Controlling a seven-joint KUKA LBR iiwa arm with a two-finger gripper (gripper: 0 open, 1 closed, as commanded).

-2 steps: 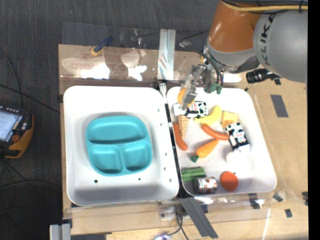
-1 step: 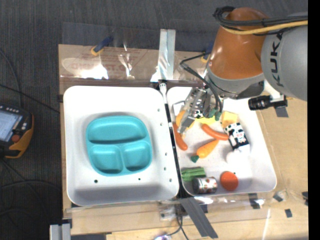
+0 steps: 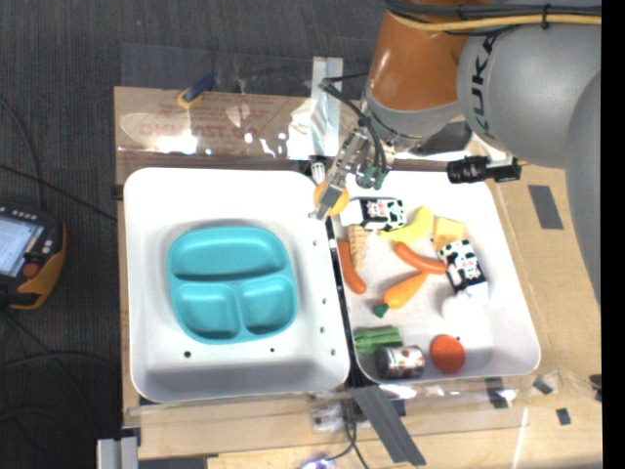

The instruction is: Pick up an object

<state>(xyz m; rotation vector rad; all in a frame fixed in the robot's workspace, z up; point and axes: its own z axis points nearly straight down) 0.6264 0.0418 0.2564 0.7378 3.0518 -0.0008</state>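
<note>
Dark carpet around bench (image 3: 547, 213); two white bins side by side. Left bin (image 3: 146, 213) holds teal divided tray (image 3: 232, 281). Right bin (image 3: 513, 291) holds carrot (image 3: 402, 290), tomato (image 3: 447, 353), can (image 3: 401, 362), cow-patterned toys. Gripper (image 3: 337, 189) over bins' shared rim, fingers pinching small yellow-orange object (image 3: 330, 200).

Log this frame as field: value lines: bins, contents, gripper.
left bin: teal divided tray
right bin: carrot, red ball, can, green item, two cow-print boxes, yellow pieces
gripper: over the wall between the bins, a small yellow-orange piece at its tip
grasp: cannot tell
arm: reaches in from the view's right
</note>
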